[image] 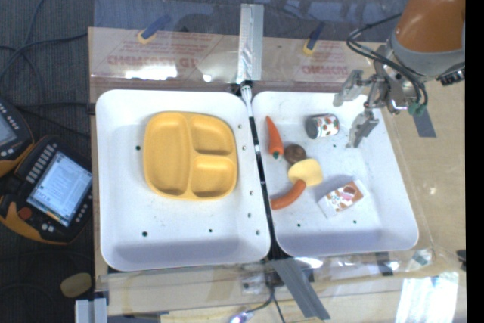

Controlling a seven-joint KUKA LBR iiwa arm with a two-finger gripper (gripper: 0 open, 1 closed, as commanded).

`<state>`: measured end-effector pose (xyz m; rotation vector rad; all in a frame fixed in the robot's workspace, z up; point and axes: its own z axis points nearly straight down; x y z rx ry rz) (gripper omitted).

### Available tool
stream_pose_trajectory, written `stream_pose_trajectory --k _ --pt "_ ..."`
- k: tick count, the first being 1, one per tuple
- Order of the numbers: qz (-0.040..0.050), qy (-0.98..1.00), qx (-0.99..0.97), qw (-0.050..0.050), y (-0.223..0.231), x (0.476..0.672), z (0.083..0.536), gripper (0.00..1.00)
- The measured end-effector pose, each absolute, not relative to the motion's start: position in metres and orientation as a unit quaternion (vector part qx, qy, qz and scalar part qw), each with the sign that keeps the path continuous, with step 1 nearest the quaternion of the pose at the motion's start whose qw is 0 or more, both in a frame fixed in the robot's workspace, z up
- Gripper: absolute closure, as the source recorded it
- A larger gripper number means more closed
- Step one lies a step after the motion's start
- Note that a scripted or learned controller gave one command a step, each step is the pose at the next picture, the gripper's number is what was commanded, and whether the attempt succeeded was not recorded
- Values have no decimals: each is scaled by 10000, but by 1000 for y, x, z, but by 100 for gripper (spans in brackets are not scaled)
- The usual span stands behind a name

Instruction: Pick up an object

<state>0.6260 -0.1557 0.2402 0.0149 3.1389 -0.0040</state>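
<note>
Bench with two white bins side by side: left bin (113, 223) holding a yellow divided tray (190, 155); right bin (386, 227) holding a carrot (273, 135), small can (323, 125), brown ball (294, 153), yellow piece (305, 172), sausage (288, 197) and packet (342, 197). Gripper (364, 114) above the right bin's far corner, fingers apart, holding nothing, just right of the can

The robot arm's rounded orange band (431, 15) tops a grey wrist section, with black cables looping beside it and a pale grey metal two-finger gripper (366, 117) mounted beneath it.
</note>
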Motion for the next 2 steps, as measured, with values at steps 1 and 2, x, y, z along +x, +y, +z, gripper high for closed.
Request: stream_pose_trajectory --k 1,2 --pt "-8 9961 883 20 -211 658 242 0" --pt "-1 9867 1628 18 -220 643 209 0"
